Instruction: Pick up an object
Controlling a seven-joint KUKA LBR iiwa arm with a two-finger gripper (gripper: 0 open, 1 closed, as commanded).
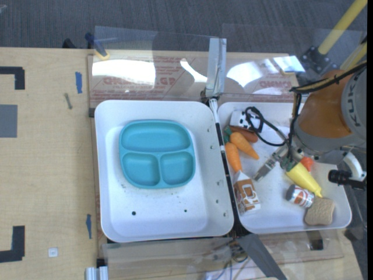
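Observation:
The right bin (274, 214) holds two orange carrots (240, 146), a small brown and white carton (246, 196), a yellow squeeze bottle (304, 177), a small can (299, 197), a tan sponge-like block (319, 211) and a white item with a black looped cord (245, 119). My gripper (262, 171) points down-left over the middle of this bin, between the carrots and the yellow bottle. Its fingers look pressed together and nothing shows between them. The tips hang just right of the carton and carrots, touching neither as far as I can see.
The left bin (111, 203) holds a blue divided plate (156, 153). A metal divider (223, 150) separates the bins. The grey arm with its orange band (326, 112) covers the right bin's far right corner. A clear plastic sheet (175, 69) lies behind both bins.

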